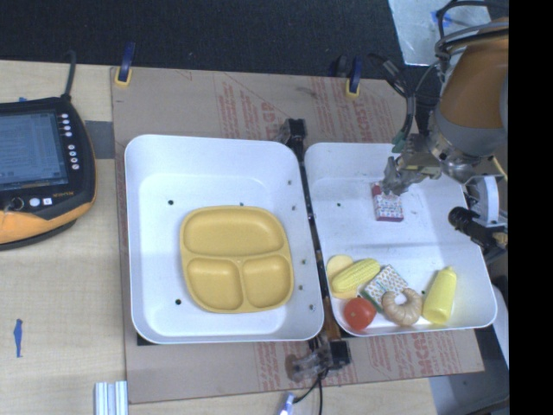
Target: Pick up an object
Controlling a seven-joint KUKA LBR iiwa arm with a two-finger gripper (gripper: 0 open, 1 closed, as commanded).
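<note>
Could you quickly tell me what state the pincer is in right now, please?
Pincer: low in the right bin, right at the top of the small red-and-white packet; cannot be told whether it is open, closed or gripping it.

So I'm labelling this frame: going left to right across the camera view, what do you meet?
Teach pendant → yellow divided tray in the left bin → corn cob → small red-and-white packet beneath the gripper → yellow bottle.
</note>
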